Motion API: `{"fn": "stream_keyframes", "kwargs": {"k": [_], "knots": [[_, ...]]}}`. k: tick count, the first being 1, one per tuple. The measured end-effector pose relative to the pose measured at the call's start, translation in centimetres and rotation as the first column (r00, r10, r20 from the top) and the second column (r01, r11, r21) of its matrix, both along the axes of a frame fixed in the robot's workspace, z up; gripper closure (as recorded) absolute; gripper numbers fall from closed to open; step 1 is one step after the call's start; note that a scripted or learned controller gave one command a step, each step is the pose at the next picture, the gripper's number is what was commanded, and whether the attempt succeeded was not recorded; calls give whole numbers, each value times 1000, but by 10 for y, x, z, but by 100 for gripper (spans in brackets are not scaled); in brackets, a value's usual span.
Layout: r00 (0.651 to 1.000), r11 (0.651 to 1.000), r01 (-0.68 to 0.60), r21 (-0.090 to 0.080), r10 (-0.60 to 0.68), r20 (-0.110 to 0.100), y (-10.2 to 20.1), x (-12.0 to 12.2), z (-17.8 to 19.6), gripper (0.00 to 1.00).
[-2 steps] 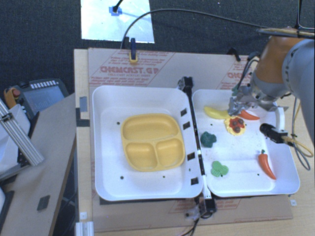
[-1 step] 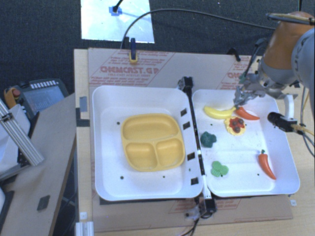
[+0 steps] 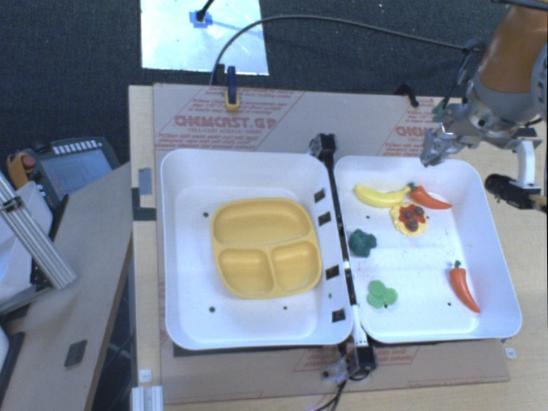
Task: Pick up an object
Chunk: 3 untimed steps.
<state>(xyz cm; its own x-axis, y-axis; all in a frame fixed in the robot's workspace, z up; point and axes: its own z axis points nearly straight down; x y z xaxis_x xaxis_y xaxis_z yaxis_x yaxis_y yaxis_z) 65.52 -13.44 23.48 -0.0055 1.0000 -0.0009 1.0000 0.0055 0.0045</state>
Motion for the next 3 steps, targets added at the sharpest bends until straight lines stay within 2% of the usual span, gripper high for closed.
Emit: {"fn": "stream_keyframes", "kwargs": {"k": [1,3], "knots": [[1000,1000,0,0,0,0,0,1,17,100],[1000,1000,-3,2,3,-4,91,-6,-2,100]]}}
